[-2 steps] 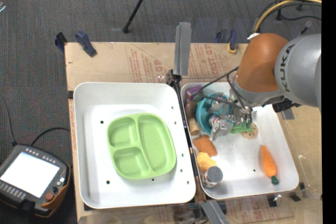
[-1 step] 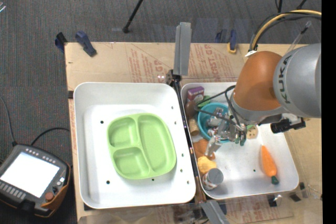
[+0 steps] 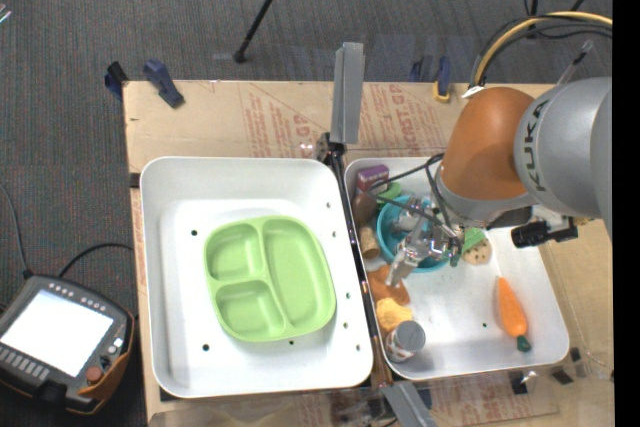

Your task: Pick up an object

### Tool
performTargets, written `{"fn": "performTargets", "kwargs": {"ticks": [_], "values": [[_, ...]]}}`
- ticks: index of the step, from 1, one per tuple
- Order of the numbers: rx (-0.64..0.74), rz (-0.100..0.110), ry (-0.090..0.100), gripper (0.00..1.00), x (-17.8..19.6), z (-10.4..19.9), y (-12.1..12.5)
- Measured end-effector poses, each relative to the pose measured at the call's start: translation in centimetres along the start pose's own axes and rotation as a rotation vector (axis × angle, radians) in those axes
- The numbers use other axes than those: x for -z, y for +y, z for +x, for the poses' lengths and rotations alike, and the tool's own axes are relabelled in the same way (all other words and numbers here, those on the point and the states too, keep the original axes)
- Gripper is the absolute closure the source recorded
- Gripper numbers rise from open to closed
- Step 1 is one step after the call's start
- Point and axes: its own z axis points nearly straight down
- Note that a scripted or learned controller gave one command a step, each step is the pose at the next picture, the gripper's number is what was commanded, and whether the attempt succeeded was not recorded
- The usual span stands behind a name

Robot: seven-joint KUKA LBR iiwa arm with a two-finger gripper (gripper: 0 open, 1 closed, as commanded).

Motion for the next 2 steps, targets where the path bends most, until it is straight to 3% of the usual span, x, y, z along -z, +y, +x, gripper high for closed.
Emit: {"fn": "performTargets", "kwargs": {"ticks": [1,2], "values": [[-0.076,0.002,0.003,0.0,-0.1,6.0,-6.7],[-0.047,-0.001,0.003,0.0,-0.1,5.2,-2.0]]}}
